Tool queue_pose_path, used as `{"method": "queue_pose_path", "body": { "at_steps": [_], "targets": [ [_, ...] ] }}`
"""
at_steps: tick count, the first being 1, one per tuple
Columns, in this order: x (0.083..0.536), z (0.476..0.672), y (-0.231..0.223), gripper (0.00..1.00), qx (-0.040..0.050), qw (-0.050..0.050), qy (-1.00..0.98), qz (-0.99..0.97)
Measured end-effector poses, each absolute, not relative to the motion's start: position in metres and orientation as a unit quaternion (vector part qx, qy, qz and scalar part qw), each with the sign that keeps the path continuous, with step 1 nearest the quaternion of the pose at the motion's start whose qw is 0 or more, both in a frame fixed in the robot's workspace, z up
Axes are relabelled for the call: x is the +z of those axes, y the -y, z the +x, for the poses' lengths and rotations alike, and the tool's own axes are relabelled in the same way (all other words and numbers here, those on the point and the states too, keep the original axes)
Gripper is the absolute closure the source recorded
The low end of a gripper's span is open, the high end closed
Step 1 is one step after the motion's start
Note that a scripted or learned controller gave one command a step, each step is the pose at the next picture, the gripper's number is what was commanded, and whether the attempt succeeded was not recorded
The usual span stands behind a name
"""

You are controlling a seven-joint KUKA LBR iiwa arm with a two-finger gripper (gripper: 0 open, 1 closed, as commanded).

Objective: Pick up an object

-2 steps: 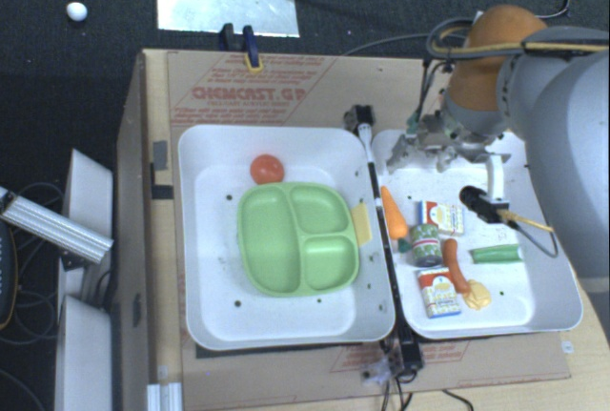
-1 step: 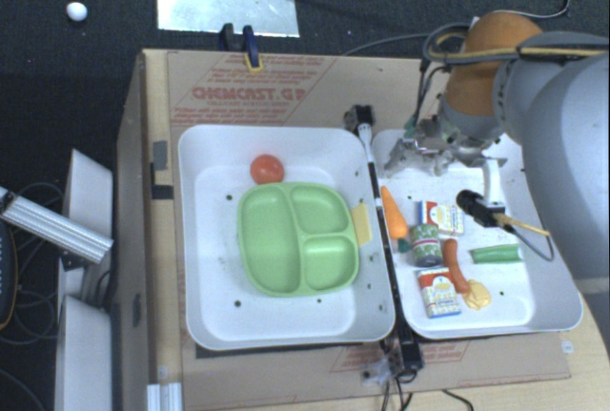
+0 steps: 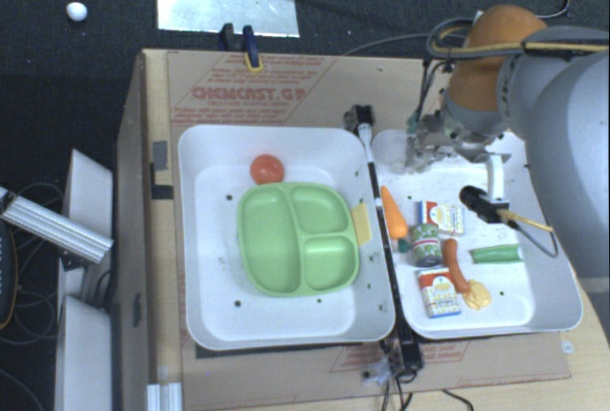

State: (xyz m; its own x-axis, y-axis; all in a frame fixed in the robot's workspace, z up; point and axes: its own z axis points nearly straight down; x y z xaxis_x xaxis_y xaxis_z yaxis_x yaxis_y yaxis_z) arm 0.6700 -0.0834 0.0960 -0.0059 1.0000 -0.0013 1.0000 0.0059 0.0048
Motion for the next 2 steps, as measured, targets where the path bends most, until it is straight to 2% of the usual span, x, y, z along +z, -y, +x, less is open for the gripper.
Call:
{"method": "queue_pose_path", "body": {
  "at_steps": [1,2],
  "targets": [
    [0.096,0.670,0.083,0.00,0.0012,0.002,-0.709,0.705],
    [0.085,0.669,0.088,0.00,0.0003,0.001,-0.708,0.707]
  ]
}}
